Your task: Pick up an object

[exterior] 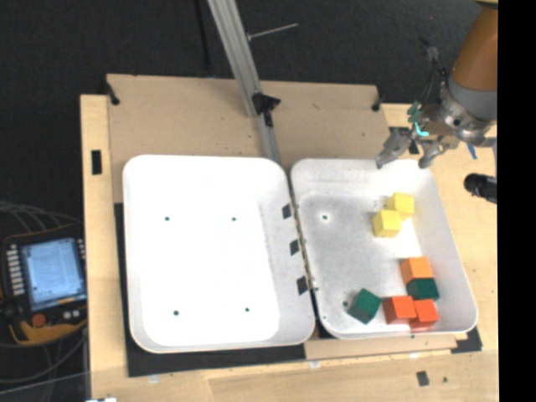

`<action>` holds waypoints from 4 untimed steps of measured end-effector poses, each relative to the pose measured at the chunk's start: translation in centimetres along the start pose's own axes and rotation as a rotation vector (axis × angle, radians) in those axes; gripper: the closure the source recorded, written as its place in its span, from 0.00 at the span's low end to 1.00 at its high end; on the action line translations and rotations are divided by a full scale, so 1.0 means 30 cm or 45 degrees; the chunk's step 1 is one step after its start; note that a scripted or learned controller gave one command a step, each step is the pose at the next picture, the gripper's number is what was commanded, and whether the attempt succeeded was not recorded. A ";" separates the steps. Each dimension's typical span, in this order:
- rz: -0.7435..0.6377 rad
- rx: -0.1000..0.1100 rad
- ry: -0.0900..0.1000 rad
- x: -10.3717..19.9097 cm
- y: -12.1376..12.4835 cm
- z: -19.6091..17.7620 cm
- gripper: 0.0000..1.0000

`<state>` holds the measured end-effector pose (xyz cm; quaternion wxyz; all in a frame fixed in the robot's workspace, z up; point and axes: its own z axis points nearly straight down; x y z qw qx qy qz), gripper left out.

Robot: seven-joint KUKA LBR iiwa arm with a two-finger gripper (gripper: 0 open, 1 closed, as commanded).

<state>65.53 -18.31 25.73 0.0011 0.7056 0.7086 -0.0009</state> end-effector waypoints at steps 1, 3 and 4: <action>0.002 0.004 0.001 0.006 -0.006 0.140 0.00; 0.003 -0.010 0.002 -0.033 0.020 0.438 0.00; 0.001 -0.017 0.000 -0.035 0.025 0.392 1.00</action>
